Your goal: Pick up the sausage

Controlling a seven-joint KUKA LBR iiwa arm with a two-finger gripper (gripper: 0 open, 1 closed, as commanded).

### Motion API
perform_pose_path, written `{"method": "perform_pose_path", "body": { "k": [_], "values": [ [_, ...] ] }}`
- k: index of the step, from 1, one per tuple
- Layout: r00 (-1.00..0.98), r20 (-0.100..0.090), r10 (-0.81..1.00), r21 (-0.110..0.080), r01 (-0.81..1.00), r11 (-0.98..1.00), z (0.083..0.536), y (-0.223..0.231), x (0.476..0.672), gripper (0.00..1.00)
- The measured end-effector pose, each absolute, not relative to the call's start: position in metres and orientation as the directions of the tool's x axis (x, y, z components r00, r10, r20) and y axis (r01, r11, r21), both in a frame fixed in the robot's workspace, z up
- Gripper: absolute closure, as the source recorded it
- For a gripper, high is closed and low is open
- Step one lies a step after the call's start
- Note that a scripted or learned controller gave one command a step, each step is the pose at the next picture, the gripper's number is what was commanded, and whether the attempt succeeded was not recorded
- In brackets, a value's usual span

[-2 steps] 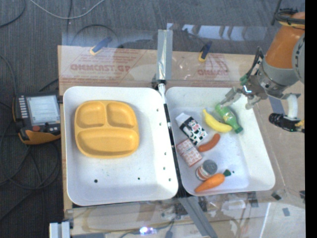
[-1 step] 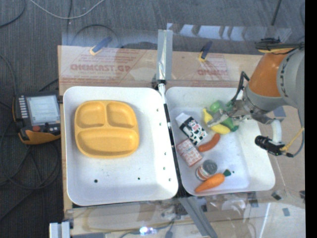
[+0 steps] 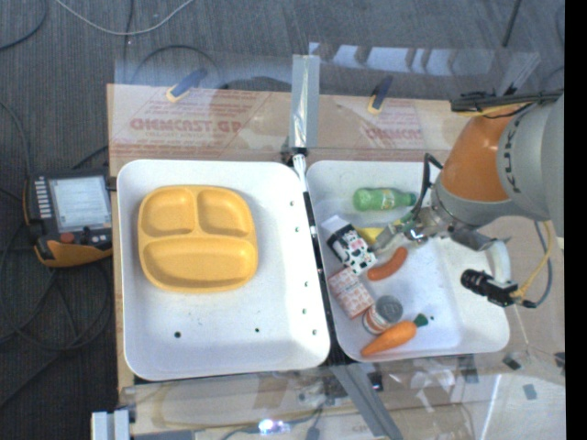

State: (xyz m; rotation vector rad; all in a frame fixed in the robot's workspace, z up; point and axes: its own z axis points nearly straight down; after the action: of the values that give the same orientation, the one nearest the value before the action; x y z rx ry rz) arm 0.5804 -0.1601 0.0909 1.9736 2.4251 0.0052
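Inside right bin (image 3: 477, 333), beside milk carton (image 3: 349, 246): sausage (image 3: 388, 264), tilted, loose among clutter. Gripper (image 3: 404, 233) poised just above its upper end, presumably for descent; finger opening and any hold impossible to tell.

One fixed camera looks down aslant on both bins (image 3: 220, 351).

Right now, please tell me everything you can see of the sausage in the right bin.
The sausage is a small, smooth, reddish-orange piece with rounded ends, and it looks like a plastic toy. It lies flat on the floor of the right bin, near the middle, tilted so that its right end points up toward the gripper. Its left end lies against a small black-and-white carton. The gripper is just above its upper end; I cannot tell whether they touch.
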Motion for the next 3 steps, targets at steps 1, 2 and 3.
{"method": "perform_pose_path", "body": {
  "k": [1,2,3],
  "values": [
    [-0.203,-0.006,0.979,0.015,0.979,0.203,0.101,-0.159,0.582,1.00],
    [-0.203,-0.006,0.979,0.015,0.979,0.203,0.101,-0.159,0.582,0.00],
    [-0.370,-0.003,0.929,0.000,0.929,0.370,0.093,-0.139,0.583,0.00]
  ]
}}
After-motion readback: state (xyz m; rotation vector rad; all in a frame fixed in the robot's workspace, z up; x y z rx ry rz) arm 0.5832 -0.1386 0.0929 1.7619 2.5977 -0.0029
